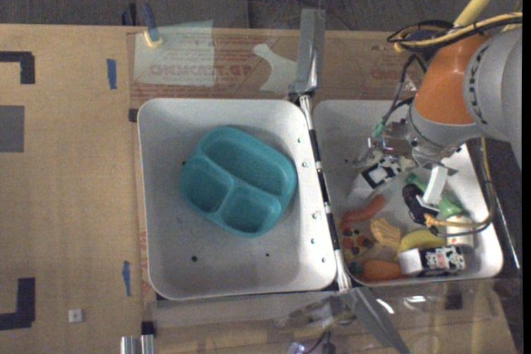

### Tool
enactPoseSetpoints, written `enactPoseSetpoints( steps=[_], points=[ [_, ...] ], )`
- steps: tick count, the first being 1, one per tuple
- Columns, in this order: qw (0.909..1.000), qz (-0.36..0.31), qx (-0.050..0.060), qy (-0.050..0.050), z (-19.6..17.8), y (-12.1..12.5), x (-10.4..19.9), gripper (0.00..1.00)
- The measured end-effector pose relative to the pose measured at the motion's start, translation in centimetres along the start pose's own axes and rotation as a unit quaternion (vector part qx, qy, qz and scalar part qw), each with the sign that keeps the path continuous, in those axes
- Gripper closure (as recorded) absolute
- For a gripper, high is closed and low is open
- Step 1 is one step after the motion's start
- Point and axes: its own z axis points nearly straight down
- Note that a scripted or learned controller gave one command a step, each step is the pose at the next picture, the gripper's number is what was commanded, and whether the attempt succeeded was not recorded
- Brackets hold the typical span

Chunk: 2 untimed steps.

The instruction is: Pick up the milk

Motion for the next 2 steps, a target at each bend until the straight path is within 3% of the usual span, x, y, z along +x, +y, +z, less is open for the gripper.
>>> enactPoseSetpoints(
  steps=[1, 2],
  points=[
    [1.0, 0.001, -0.003, -0.002, -1.1, 0.2, -0.2, 1.0],
    [0.9976, 0.069, 0.006, -0.001, -9.5, -7.2, 8.2, 1.0]
  ],
)
